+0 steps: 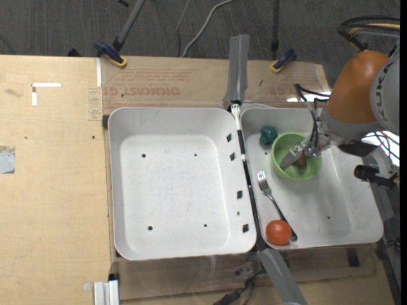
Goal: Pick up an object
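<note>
The pincer (299, 158) is down inside the green bowl (294, 157), and I cannot tell if it has hold of anything, because it is too small and dark to make out there. The bowl sits in the right white bin (343, 215), near the back. Just beside the bowl, by the bin's back left corner, is a small teal thing (269, 134). A silver fork (269, 192) lies in front of the bowl, and an orange ball (278, 232) rests at the front edge of the bin, next to the fork's handle. The left white bin (175, 183) touches the right one along the middle. Both bins sit on a brown cardboard sheet (165, 84) with red letters on it, upside down and hard to read. Blue and yellow clamps (110, 53) pinch the cardboard at the back. A light wood bench (48, 170) is on the left, and grey floor (63, 11) with cables lies behind. The arm (359, 91) comes in from the right, its big orange part high over the bin, bending down to the bowl.
</note>
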Robot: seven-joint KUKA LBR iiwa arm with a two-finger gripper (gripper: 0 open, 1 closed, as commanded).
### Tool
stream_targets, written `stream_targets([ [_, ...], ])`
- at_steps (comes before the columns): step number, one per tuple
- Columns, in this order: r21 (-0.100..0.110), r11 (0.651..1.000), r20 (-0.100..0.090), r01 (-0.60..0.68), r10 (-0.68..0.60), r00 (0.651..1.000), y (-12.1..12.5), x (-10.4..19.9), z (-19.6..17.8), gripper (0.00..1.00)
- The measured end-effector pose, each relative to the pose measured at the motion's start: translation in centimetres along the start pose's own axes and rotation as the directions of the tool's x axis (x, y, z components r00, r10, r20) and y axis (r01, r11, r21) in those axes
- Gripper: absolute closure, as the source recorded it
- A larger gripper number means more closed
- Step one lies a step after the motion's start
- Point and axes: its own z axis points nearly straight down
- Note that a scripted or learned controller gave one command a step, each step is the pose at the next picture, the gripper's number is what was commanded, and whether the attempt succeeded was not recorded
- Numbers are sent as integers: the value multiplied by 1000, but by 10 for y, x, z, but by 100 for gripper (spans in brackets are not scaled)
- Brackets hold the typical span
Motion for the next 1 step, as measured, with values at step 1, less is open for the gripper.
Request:
stream_targets([
  [1,13,999,3,43,-43,999,63,-9,8,0],
])
